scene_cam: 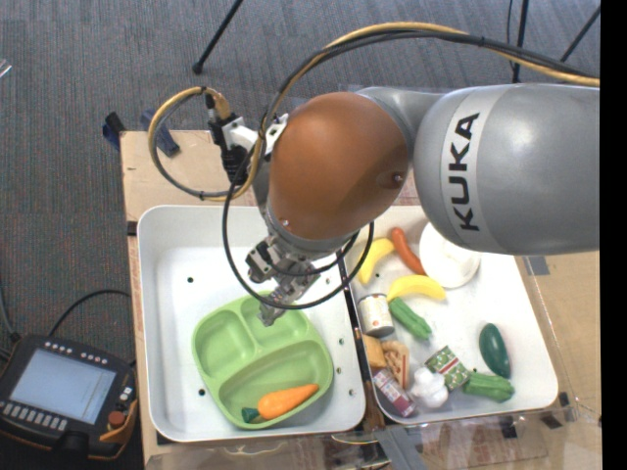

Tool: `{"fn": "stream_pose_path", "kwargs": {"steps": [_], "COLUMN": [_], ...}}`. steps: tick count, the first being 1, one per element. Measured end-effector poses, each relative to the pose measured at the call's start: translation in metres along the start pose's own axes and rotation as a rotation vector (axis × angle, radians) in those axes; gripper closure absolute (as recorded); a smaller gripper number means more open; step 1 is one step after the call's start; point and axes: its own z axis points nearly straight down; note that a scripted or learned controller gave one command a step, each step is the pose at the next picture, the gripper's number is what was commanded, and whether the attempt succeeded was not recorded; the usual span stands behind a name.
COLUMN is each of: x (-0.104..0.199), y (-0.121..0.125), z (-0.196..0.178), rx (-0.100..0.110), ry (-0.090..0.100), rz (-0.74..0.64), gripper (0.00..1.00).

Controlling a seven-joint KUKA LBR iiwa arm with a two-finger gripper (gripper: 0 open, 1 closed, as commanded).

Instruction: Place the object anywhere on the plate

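A toy carrot (286, 399) lies in the large near compartment of the green plate (217, 343), which sits in the near part of the left bin (167, 262). Judging from that, the placing itself looks done: the carrot rests wholly on the plate, tip pointing right, touching nothing but the plate floor. The gripper (275, 308) hangs over the plate's far edge, near the divider between the two small compartments, well apart from the carrot. No object is visible between its tips, but whether they are spread or pressed together cannot be told from this slanted view, since the wrist hides most of it. What seems left is only for the arm to lift clear of the bin. The right bin (529, 292) holds the rest of the clutter: two bananas (416, 288), an orange-red pepper or carrot-like piece (407, 251), a white dish (449, 260) at the far side, a small can (374, 314), a green cucumber (411, 319), a dark green vegetable (494, 349), and some small packets (394, 370) near the shared wall. None of these crowds the plate. Cables (186, 150) loop from the arm over the far left of the worktop (132, 179), and a teach pendant (64, 390) lies on the floor at near left, both outside the bins.
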Motion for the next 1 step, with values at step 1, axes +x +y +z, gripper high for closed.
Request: {"fn": "stream_pose_path", "kwargs": {"steps": [1], "x": [-0.0178], "y": [-0.0724], "z": [-0.0050], "rx": [-0.001], "ry": [-0.001], "rz": [-0.080], "gripper": [1.00]}}
